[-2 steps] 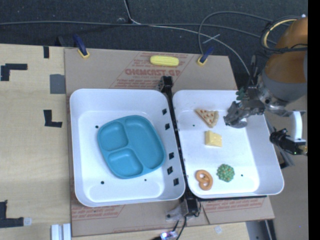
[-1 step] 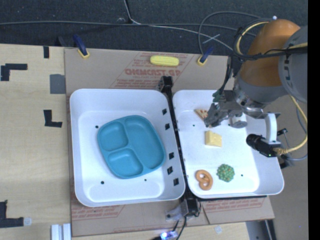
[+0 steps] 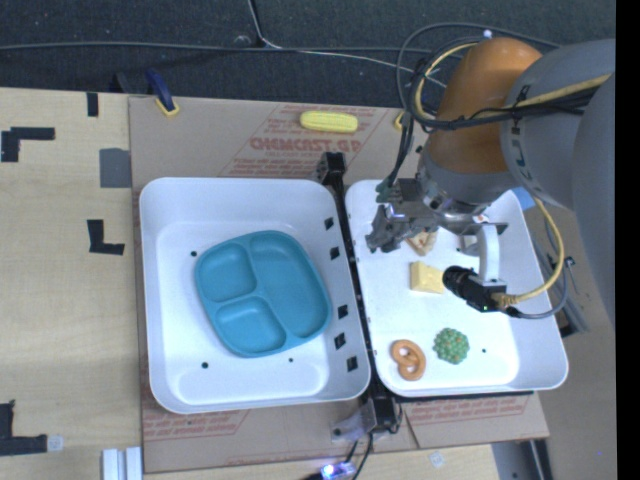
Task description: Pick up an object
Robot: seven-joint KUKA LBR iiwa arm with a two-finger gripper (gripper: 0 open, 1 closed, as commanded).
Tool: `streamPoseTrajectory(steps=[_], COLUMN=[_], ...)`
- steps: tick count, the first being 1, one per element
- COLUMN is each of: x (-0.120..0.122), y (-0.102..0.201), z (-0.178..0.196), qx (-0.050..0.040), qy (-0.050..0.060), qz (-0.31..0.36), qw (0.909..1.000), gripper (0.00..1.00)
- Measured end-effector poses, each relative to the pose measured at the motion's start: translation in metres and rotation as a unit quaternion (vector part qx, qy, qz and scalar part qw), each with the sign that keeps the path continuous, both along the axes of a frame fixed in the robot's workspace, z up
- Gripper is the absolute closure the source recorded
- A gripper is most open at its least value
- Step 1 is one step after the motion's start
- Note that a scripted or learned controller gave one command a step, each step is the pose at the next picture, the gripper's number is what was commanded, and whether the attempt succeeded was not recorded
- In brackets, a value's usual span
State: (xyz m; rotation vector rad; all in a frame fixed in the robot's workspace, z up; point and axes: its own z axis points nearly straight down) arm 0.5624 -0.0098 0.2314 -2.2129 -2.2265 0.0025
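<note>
I see the arm reaching in from the upper right, with the gripper low over the upper left of the right bin. I cannot tell how the claw stands. A tan piece lies just beside it, partly hidden. A cheese wedge lies mid-bin; the pretzel and broccoli sit near the lower edge, apart. The left bin holds a blue tray. A yellow piece lies on the cardboard above.
</note>
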Motion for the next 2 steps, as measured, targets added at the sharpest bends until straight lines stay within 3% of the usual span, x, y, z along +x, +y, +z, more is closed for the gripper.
streamPoseTrajectory(steps=[2], x=[0.014], y=[0.101], z=[-0.02], qx=[-0.0001], qy=[0.0], qz=[0.0], qw=[1.0], gripper=[1.0])
